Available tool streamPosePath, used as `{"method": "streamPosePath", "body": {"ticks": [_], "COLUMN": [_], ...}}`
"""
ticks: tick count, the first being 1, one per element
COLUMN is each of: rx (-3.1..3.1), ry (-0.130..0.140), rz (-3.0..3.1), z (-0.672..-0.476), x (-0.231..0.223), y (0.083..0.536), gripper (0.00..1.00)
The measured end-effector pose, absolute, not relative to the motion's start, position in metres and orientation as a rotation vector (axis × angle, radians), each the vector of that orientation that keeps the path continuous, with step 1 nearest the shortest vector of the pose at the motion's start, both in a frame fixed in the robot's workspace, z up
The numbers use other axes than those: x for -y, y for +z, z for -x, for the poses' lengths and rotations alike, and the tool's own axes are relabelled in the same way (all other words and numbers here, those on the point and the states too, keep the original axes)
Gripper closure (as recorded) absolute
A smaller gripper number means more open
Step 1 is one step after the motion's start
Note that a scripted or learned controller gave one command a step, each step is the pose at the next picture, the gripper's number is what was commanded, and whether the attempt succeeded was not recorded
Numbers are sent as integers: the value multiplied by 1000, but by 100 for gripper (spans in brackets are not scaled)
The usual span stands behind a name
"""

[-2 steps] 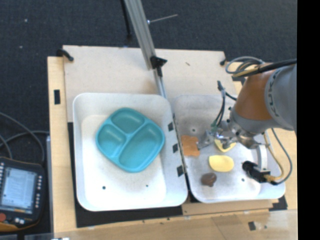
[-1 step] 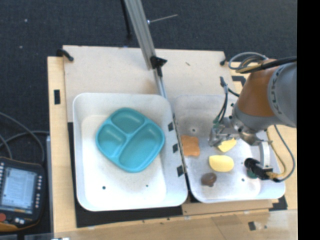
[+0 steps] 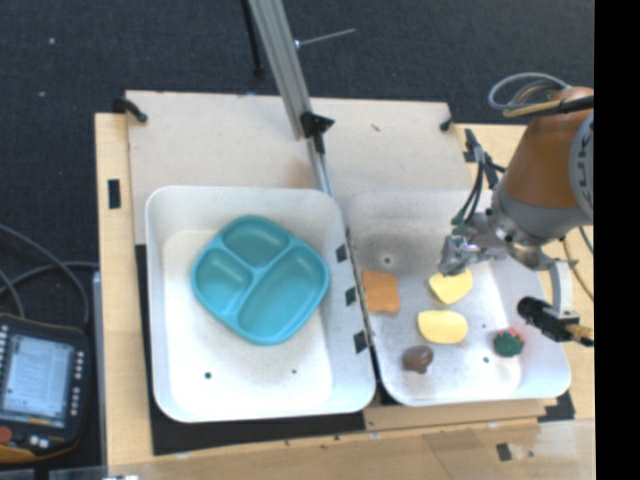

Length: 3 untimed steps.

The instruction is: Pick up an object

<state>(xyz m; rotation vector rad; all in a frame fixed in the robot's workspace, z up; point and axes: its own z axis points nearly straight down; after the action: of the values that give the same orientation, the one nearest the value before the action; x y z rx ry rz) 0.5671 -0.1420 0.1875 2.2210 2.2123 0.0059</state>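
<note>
The right bin [image 3: 400, 223] holds several small objects. A tan-orange square [image 3: 380, 292] lies near its left wall. Right of it are a yellow piece [image 3: 451, 288] and, just below that, a second yellow piece [image 3: 441, 326]. A brown lump [image 3: 418, 359] sits near the front wall, and a green and red object [image 3: 508, 343] lies at the front right. My gripper [image 3: 456, 256] hangs low over the bin, directly behind the upper yellow piece and close to its top edge. I see nothing held in it.
The left bin [image 3: 170, 268] carries a teal divided plate [image 3: 261, 278]. A slanted metal rail [image 3: 285, 63] comes down from the top to the gap between the bins. A black fitting [image 3: 545, 316] sticks out by the right bin's right side, below the arm.
</note>
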Motion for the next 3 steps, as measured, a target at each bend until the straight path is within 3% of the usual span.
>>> {"method": "streamPosePath", "body": {"ticks": [1,2,3], "rx": [-2219,-2223,-2228], "ry": [7,4,1], "rz": [-2213,-2215,-2214], "z": [-567,-568,-573], "x": [145,146,94], "y": [252,277,273], "gripper": [100,100,100]}}
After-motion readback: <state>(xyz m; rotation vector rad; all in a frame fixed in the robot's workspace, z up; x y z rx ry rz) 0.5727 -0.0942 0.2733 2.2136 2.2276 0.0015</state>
